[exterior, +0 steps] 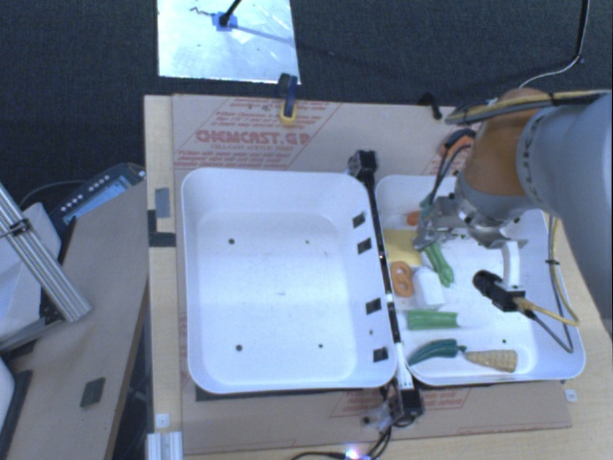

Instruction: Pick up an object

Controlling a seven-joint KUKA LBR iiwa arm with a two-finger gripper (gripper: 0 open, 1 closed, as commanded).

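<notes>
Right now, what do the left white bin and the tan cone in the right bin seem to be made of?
The left white bin looks like moulded plastic, smooth and faintly glossy, with rounded corners. The tan cone is probably plastic toy food with a matte, textured surface, but it is too small to be sure.

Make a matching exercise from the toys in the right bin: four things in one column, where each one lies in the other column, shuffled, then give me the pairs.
Things
1. tan ridged plastic cone
2. orange ring-shaped plastic piece
3. pale green plastic stick
4. dark green curved plastic pod

Places
A. by the right white bin's left wall, about midway along
B. along that bin's lower edge in the view, farthest right of the four
C. just below the gripper
D. in that bin's lower left corner in the view

Pairs: 1-B, 2-A, 3-C, 4-D
</notes>
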